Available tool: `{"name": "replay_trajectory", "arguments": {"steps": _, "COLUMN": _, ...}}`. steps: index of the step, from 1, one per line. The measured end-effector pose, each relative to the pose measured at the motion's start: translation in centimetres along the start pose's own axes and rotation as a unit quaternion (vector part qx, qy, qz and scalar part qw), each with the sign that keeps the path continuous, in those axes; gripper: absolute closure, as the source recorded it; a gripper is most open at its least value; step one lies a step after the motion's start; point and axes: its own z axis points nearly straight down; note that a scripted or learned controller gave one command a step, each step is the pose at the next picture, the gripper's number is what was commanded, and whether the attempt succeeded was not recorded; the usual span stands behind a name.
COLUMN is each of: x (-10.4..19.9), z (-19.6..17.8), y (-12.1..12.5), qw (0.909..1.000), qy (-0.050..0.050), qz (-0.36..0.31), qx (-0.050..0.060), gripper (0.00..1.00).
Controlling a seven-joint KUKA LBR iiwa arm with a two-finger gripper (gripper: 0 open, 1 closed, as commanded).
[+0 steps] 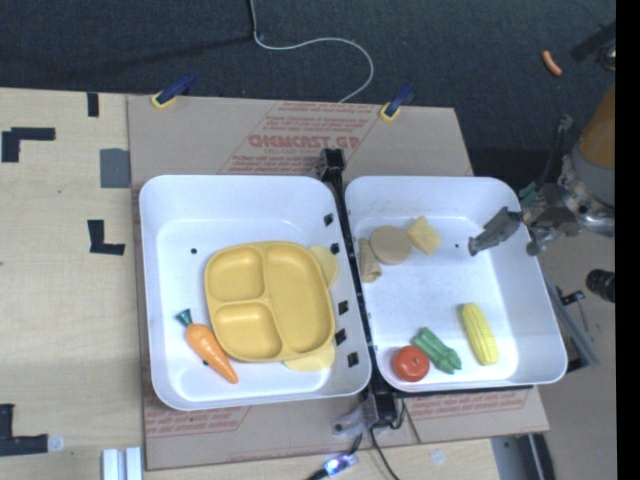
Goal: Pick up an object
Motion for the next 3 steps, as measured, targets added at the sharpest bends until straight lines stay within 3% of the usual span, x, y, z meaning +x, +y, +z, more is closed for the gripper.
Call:
{"name": "replay_trajectory", "arguments": {"steps": 1, "x": 0.0, "z": -0.6, "y": 0.2, "qw": 1.0000, "qy": -0.001, "qz": -0.002, "qx": -0.006, "gripper": 0.00}}
{"name": "replay_trajectory", "arguments": {"steps": 3, "x": 0.6, "z": 8.4, "y": -0.3, "qw": 1.0000, "qy": -0.001, "qz": -0.002, "qx": -0.003, "gripper": 0.00}}
